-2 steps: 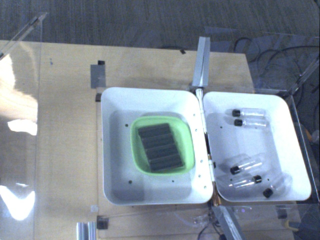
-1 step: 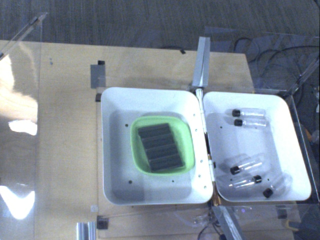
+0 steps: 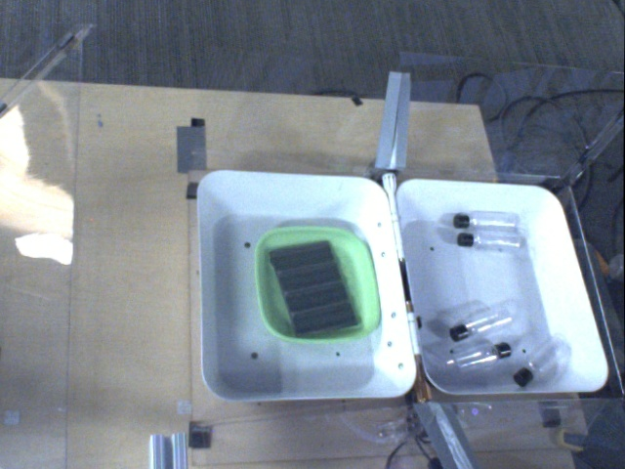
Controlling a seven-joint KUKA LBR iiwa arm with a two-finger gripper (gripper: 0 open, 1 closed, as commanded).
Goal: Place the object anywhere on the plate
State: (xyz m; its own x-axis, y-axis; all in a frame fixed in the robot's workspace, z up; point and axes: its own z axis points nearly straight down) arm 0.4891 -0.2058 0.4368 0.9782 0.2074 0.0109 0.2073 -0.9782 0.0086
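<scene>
A: Left bin (image 3: 220, 291)?
B: Green plate (image 3: 266, 286) sits in it, dark ribbed block (image 3: 312, 288) lying on the plate.
A: Right bin (image 3: 576, 291)?
B: Clear black-capped vials: two near the far wall (image 3: 485, 230), three loose at the near side (image 3: 480, 322).
A: Gripper state?
B: Cannot tell.

Clear plastic vials with black caps (image 3: 485, 229) in right white bin (image 3: 571, 262): bodies nearly transparent against bin floor, outlines faint; exact count uncertain near bin's front right corner, where two seem to overlap. Dark ribbed rectangular block (image 3: 312, 287) on green square plate (image 3: 269, 291): material and surface detail too blurred to tell. Wooden bench top (image 3: 98, 311) cut off at left and bottom edges. Glare patch at bench's left edge washes out surface.
</scene>
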